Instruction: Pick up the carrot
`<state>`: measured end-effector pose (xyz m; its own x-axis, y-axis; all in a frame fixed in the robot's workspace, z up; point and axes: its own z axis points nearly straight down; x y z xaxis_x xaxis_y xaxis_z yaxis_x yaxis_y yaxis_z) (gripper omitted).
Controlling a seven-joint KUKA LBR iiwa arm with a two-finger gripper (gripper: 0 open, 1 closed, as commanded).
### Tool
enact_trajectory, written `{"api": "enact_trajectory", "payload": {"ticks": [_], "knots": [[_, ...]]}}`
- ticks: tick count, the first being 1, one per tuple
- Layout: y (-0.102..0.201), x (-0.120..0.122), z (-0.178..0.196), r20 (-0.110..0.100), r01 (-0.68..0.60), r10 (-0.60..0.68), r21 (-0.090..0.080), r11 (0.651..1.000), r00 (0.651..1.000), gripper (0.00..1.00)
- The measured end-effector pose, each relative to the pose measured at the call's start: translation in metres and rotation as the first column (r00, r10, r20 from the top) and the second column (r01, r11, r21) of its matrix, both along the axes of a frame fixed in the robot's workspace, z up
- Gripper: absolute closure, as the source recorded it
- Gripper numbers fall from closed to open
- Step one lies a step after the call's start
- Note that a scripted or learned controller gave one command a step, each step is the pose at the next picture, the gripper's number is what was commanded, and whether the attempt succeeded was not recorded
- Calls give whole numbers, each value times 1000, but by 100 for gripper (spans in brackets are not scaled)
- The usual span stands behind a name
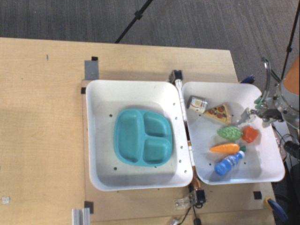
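1. While the arm (288, 90) leans in from the right edge, its grey body and orange band sit over the far right rim of the right bin (276, 170), and the gripper (253, 111) hangs low over that bin's right-hand part.
2. Whether the tool is apart or together, I cannot tell: it is too small and blurred at its tip.
3. Just to the gripper's near side lies a red-orange piece (250, 134), and beside that, a green leafy piece (229, 133).
4. And the carrot (225, 148): it lies flat on the bin floor, nearer the camera than the gripper and a little to its left, just below the green piece, clear of the tool.
5. Below the carrot, a blue bottle (228, 164) lies tilted.
6. To the gripper's left, a pizza slice (219, 112), and farther left a small can (198, 104) on its side; its label carries marks, but nothing legible.
7. Well to the gripper's left, the left bin (93, 125) holds a teal divided tray (143, 137) with three compartments.
8. Both bins rest side by side on a pale wooden bench (42, 125); beyond it runs dark grey carpet (70, 8), crossed by a black rod (140, 11).
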<state>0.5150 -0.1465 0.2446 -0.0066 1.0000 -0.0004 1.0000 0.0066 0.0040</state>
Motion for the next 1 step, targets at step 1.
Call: {"api": "enact_trajectory", "payload": {"ticks": [1], "knots": [[65,-11,-135,-2,69,-69,1,998,998,0]]}}
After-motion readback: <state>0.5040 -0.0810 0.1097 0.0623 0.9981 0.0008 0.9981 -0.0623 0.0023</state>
